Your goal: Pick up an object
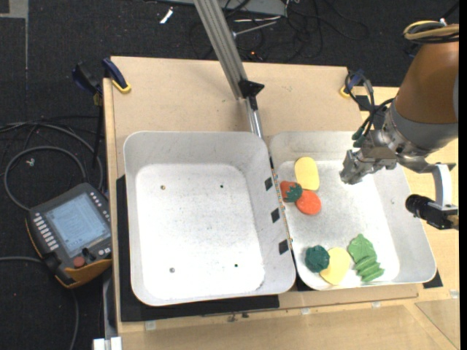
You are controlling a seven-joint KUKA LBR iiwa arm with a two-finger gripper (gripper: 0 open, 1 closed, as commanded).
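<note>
The right bin (398, 203) holds several small objects. A yellow oval piece (307, 173) lies near its upper left, with a red-orange piece (309, 203) and a small red and green piece (291, 191) just below it. Along the front edge lie a dark green lump (317, 257), a pale yellow piece (336, 265) and a light green ridged piece (363, 257). My gripper (353, 172) hangs over the upper middle of the right bin, right of the yellow oval and apart from it. Nothing shows between its fingers.
The left bin (197, 217) sits beside the right one, sharing a raised middle wall. A slanted metal pole (222, 39) crosses from the top toward the bins' junction. A teach pendant (69, 228) lies left of the bench. Clamps sit at the bench's back corners.
</note>
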